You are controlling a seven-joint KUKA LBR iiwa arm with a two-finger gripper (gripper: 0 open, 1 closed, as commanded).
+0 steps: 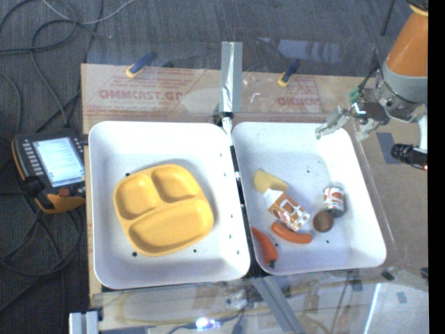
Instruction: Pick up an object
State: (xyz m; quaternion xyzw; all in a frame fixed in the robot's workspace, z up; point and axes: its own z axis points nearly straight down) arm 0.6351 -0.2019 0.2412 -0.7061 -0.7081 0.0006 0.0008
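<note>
Objects for picking lie in the right bin (368,207), clustered toward its near half. Nearest the camera, an orange-red chili-shaped piece (265,246) rests against the bin's near left wall. Just beyond it a red sausage-like piece (292,235) lies flat, with a brown round object (322,221) close at its right end. An orange-and-white packet (289,211) sits touching or almost touching the sausage on its far side, and a small red-and-white can (334,200) lies on its side next to the brown object. A pale yellow wedge (268,181) lies a little farther back, toward the bin's left wall. The left bin (104,145) holds a yellow divided tray (164,208) with three compartments, set at a slight angle. Farther off, the end effector (332,125) hangs over the far right rim of the right bin, well apart from every object; its thin fingers look spread and grip nothing. The grey arm with its orange band (409,44) rises behind it at the right. On the desk (174,96) beyond the bins lie two clamps with blue handles (142,63), and a handheld control pendant (49,160) sits to the far left.
</note>
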